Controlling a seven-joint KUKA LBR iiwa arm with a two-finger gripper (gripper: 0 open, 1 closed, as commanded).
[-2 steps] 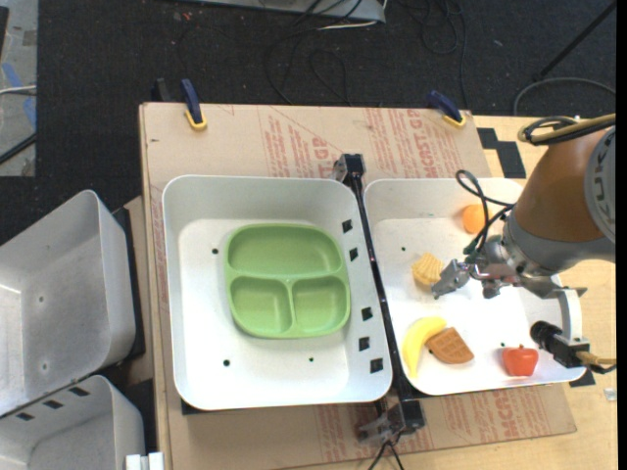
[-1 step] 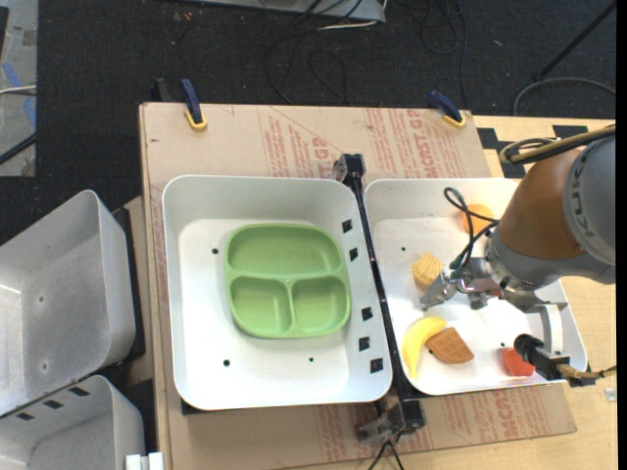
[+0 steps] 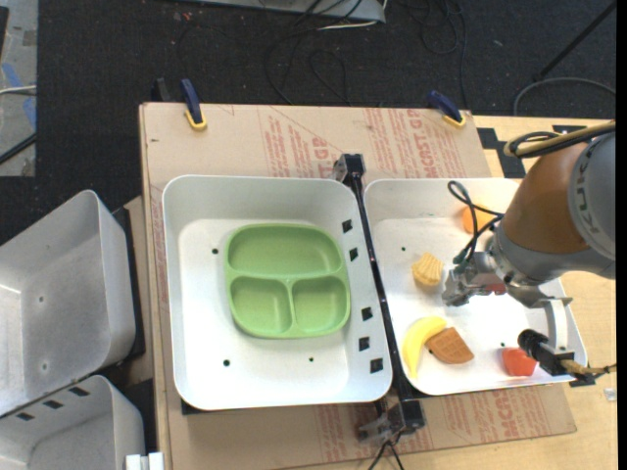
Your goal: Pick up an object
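Observation:
My gripper (image 3: 458, 289) is low over the middle of the right bin (image 3: 411, 199), at the end of the grey and orange arm. Just to its left lies a small ridged yellow piece (image 3: 426, 270), a short way apart from it. Nearer the front of the bin a yellow banana (image 3: 417, 342) lies against a brown wedge (image 3: 452, 347). A red block (image 3: 517, 361) sits at the front right, by a black part of the arm. An orange object (image 3: 470, 220) at the back is partly hidden by the arm.
The left bin (image 3: 186, 292) holds a green divided plate (image 3: 289, 280). A black divider (image 3: 367, 262) separates the two bins. Empty white tubs (image 3: 59, 282) stand off the bench to the left. Clamps and cables lie at the back.

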